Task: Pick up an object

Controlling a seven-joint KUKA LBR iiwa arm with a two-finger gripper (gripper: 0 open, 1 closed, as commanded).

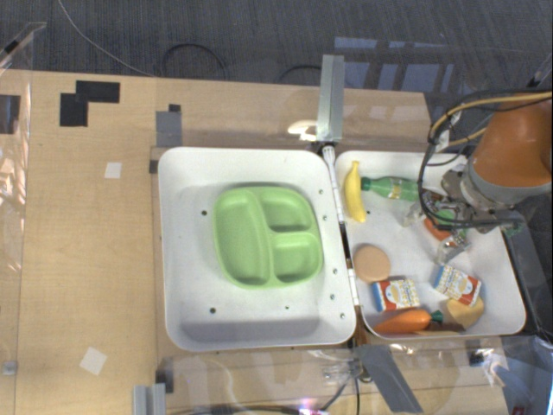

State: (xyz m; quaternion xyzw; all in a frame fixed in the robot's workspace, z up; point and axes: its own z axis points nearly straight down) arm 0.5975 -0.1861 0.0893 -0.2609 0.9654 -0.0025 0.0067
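Observation:
The right bin (pixel 510 318) holds a yellow banana (pixel 352 192) along its left wall. A green bottle (pixel 393 188) lies on its side beside the banana. Lower down are a round tan disc (pixel 372 263), a small red-and-blue carton (pixel 395 294) and an orange carrot (pixel 403 322). A second small carton (pixel 456 284) and a tan piece (pixel 467 312) are at the lower right. My gripper (pixel 448 237) hangs low over the right half of this bin, under the orange-banded wrist (pixel 516 149). It sits just above a small red-orange object (pixel 435 227) that it partly hides.
The left bin (pixel 186 318) holds a green divided plate (pixel 264 236). A metal post (pixel 331 98) stands behind the seam between the bins. Black cables (pixel 436 137) loop from the wrist over the right bin's back edge. The wooden bench (pixel 78 258) stretches out to the left.

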